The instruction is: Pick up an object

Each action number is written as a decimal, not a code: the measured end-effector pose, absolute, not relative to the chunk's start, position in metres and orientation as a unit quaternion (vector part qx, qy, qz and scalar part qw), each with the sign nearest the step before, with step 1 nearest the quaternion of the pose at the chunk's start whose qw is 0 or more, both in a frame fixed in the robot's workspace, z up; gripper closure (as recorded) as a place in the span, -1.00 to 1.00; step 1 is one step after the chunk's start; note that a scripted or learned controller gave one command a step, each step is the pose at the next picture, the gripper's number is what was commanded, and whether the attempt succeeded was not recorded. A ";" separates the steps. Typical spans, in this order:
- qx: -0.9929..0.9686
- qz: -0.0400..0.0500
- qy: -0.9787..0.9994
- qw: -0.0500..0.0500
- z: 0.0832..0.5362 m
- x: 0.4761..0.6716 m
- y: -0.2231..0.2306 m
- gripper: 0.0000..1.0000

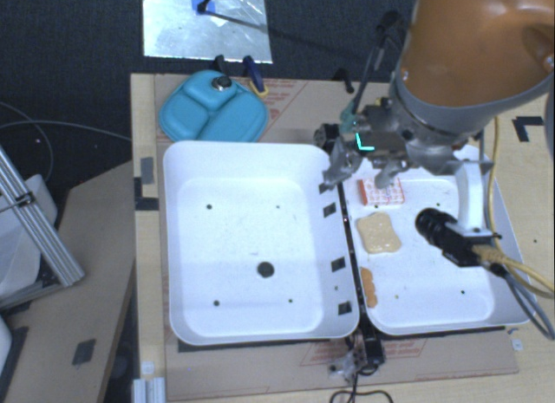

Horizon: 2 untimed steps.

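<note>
The hand [362, 172] hangs over the far left corner of the right bin [434, 293], close to the wall it shares with the left bin [221, 180]. Its two fingers [337, 170] point down and stand spread apart, released, gripping nothing. The arm [468, 37] comes in from the upper right, its broad orange band above the grey wrist, and leans down and leftward over the bin.

Just below the fingers, on the bin floor, lies a flat red-and-white packet [382, 191], roughly square, with its edges nearly in line with the bin walls. Just in front of it lies a tan block [379, 234], flat too. Its long axis runs from the far side to the near side, and its near end is turned a little to the right. Nearer still, against the shared wall, lies a small orange piece [368, 287], long and thin, running along that wall.

The left bin holds a small dark round thing [265, 269] near the middle of its floor. Behind that bin, on the worktop [299, 102], sits a blue container [214, 108].
</note>
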<state>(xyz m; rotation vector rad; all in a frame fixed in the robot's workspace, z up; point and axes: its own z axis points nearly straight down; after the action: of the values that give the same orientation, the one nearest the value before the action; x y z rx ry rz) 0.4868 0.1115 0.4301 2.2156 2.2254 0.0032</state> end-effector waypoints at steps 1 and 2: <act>0.704 0.003 0.710 0.002 0.441 0.488 0.111 1.00; 0.702 0.004 0.712 0.003 0.452 0.488 0.112 1.00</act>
<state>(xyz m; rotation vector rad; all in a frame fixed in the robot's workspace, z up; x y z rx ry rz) 0.4883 0.1115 0.4524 2.2006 2.2345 0.0129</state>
